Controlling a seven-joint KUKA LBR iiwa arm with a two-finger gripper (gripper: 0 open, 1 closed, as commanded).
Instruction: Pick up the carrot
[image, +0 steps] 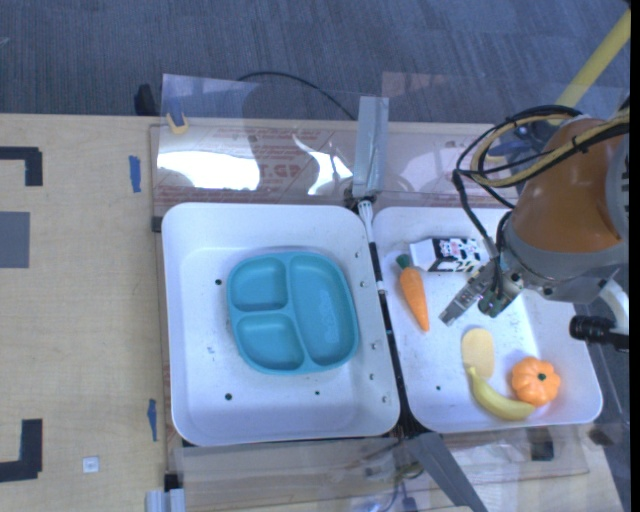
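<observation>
Nearest me, at about 5 o'clock in the right bin (570, 410), I see a yellow banana (488, 378) curving beside a small orange pumpkin (534, 381), the two touching at the banana's lower end. Further in, the gripper (470, 301) hangs over the middle of that bin, tilted down toward 8 o'clock; I can't make out from here whether the pincer is apart or together, and I see nothing between its tips. The carrot (414, 295) lies just beside it at its 9 o'clock, apart from it, green top toward 12 and point toward 6, close to the bin's left wall. Just beyond the carrot, at 1 o'clock from it, sits a black-and-white carton (449, 252). In the left bin (190, 300) a blue divided plate (293, 311) rests near the centre. Furthest back, clear plastic sheeting (260, 160) stands behind both bins.
</observation>
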